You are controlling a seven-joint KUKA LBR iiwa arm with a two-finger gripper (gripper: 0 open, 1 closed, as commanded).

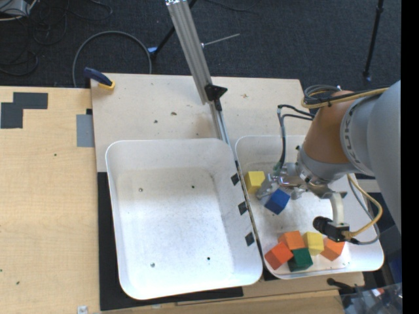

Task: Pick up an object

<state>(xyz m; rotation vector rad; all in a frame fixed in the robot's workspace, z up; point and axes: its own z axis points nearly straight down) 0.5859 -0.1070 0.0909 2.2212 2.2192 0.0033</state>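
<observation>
My gripper (280, 184) hangs low in the right bin (366, 259), near its left-centre. A blue cube (277, 202) sits tilted directly under the gripper, touching or nearly touching it; whether it is gripped I cannot tell. To the gripper's left, a yellow block (255, 179) rests against the bin's left wall. Along the front of the same bin several blocks cluster together: an orange cube (294, 240), a red one (279, 255), a green one (301, 260), a yellow one (315, 243) and another orange one (333, 249).
The left bin (124, 156) stands beside the right one, sharing a divider edge with black clips (241, 208). A slanted aluminium post (193, 44) rises behind the bins. Cables loop off the arm's wrist (340, 227) over the right bin.
</observation>
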